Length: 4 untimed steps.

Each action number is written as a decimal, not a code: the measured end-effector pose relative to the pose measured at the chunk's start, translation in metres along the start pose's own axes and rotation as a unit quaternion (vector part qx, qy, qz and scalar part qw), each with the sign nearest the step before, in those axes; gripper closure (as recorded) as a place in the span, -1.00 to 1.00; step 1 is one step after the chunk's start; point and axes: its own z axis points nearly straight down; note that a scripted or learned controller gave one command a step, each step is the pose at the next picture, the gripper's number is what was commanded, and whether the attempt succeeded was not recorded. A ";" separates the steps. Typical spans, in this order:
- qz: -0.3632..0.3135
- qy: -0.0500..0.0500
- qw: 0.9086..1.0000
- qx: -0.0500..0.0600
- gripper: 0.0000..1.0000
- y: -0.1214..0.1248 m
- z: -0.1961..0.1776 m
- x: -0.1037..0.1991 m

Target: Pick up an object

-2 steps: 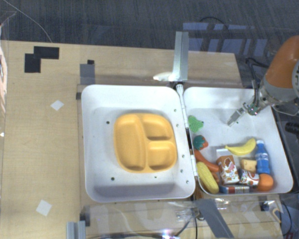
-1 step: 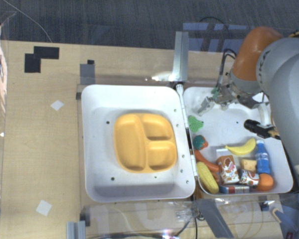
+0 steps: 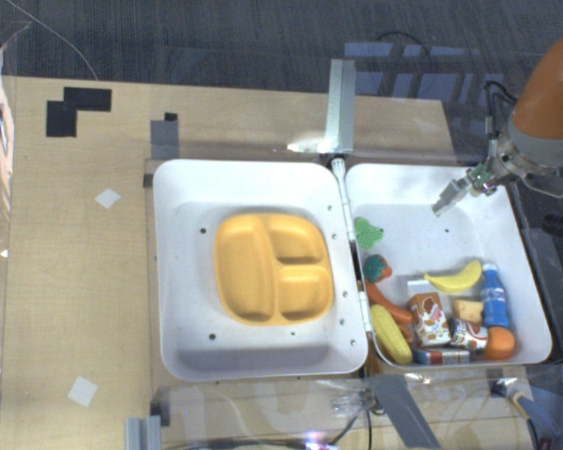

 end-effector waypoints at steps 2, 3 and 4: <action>0.192 0.002 0.981 0.002 -1.00 -0.034 0.014 0.017; 0.334 0.003 0.943 0.005 -1.00 -0.047 0.062 0.003; 0.186 0.002 0.982 0.002 -1.00 0.033 0.070 0.010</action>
